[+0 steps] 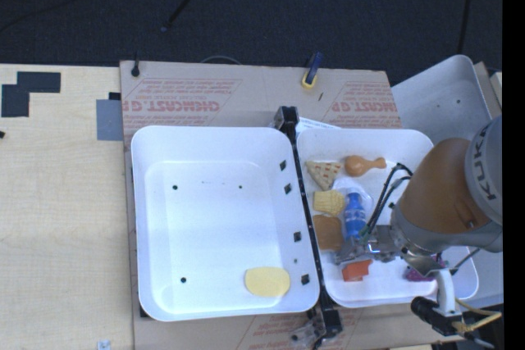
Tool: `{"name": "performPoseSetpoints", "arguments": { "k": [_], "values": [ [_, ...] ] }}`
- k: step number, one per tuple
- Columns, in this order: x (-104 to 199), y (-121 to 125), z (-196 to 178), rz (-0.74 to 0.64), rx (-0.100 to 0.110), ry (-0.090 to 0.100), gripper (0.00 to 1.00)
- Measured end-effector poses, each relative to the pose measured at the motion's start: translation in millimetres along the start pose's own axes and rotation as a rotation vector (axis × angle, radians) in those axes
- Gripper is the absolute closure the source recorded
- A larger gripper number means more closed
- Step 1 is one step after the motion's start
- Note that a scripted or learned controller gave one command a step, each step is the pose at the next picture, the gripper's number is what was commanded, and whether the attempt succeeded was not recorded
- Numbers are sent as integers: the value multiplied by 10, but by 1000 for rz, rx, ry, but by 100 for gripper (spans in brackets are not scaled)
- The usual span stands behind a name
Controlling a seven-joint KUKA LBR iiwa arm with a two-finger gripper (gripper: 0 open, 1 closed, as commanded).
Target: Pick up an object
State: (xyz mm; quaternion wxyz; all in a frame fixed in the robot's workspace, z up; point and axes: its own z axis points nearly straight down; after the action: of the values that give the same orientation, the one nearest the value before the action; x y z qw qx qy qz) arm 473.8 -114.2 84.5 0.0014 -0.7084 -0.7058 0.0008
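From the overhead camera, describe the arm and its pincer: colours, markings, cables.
The arm is a rounded grey casing with dark "KUKA" lettering on its side. Below it sits a broad orange band. Thin black cables loop from the band down toward the wrist. The pincer is a small metallic grey and black assembly; its fine details are too small to make out.

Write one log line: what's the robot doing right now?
gripper low in right bin | over red piece, beside blue bottle | yellow disc in left bin

Glossy plastic bins (cardboard beneath)
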Motion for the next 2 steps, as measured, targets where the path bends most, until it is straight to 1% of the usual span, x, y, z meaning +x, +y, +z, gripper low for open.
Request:
{"name": "performPoseSetpoints", "arguments": {
  "k": [1,2],
  "values": [
    [-11,16,-133,6,-1,2,100],
    [271,634,-34,-6,-3,0,100]
  ]
}}
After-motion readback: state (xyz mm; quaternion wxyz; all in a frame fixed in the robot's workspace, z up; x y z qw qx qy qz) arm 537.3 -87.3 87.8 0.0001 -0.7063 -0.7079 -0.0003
